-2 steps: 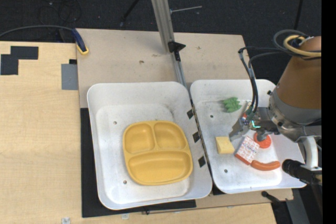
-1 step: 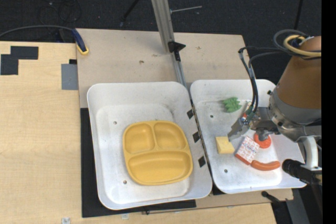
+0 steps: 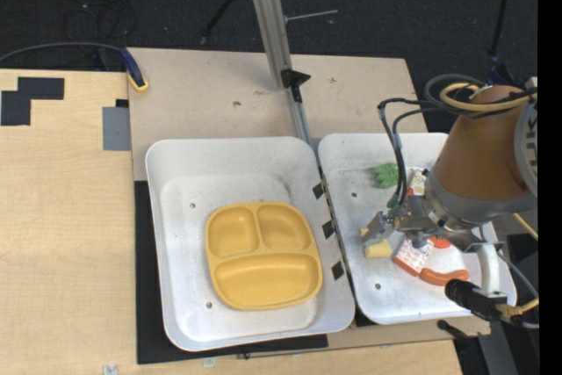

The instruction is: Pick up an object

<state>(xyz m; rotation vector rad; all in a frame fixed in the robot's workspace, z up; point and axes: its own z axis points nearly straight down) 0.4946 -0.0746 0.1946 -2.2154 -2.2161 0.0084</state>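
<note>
1. The bench carries two shallow white bins side by side: the left bin (image 3: 176,189) and the right bin (image 3: 351,180).
2. A yellow divided plate (image 3: 262,255) lies flat in the left bin, toward its near half, with two small compartments on its far side and one long compartment on its near side.
3. The arm (image 3: 483,158) comes in from the right and hangs over the right bin, its orange band broad and rounded above the wrist, with black cables looping over it.
4. The gripper (image 3: 386,228) sits low over the middle of the right bin, pointing left, its dark tip just above the bin floor.
5. Whether the jaws are apart or together cannot be told from this view; the tip is small and dark, and nothing is plainly seen between the fingers.
6. A pale yellow block (image 3: 378,249) lies on the floor of the right bin, just near of the gripper tip and close beside it; contact cannot be judged.
7. A small green object (image 3: 385,175) lies toward the far side of the right bin, apart from the gripper.
8. A white and red-orange object (image 3: 411,257) lies to the right of the yellow block, partly under the arm.
9. An orange piece (image 3: 436,276) lies at the near right of that bin.
10. A metal post (image 3: 270,22) rises from the bench on the far side of the bins.
</note>
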